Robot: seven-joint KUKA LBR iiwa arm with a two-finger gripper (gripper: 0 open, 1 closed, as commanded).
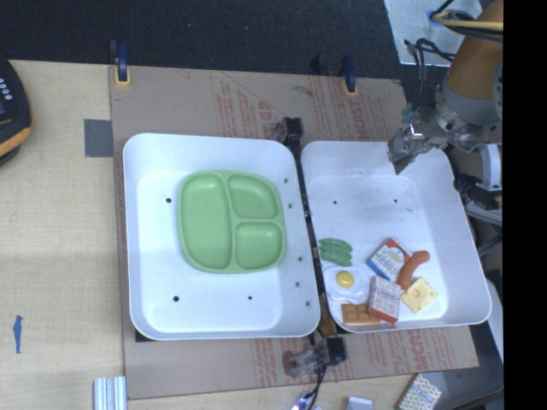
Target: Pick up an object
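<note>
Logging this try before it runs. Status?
Tool above right bin's far edge, nothing seen in it. Toy foods clustered in right bin's near corner, untouched. Path clear.

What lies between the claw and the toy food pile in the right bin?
Camera view: bare white bin floor separates the claw from the small toy food pile.

On the bench (60,229) two bins sit side by side: the left bin (145,229) holds a plate (231,221) in its middle, and the right bin (444,229) holds toy foods (380,284) bunched in its near corner, with the end effector (408,149) above its far edge.
</note>
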